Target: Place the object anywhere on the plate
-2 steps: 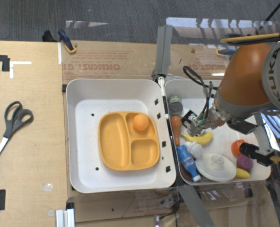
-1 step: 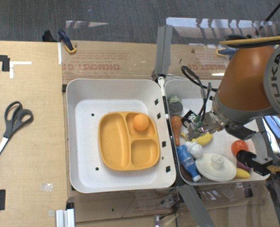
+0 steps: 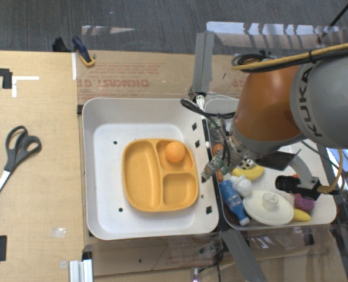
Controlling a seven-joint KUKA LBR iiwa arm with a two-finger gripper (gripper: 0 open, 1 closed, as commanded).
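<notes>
- Camera view: the claw [image 3: 214, 168] hangs low over the left edge of the right bin [image 3: 333, 213], beside the wall between the bins; whether it is wide or narrow cannot be told.
- Just right of it lie a banana [image 3: 248, 171], a blue bottle [image 3: 233, 198] and a white lid [image 3: 269, 207].
- Left of it, in the left bin [image 3: 97, 175], sits the yellow plate [image 3: 160, 174].
- An orange ball [image 3: 175, 151] rests in the plate's far right compartment.
- Scissors [image 3: 12, 157] lie on the counter [image 3: 33, 216], far left.

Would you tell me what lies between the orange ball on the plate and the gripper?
In the camera view, between the orange ball and the gripper lie the plate's rim, bare white bin floor and the bins' adjoining walls.
</notes>
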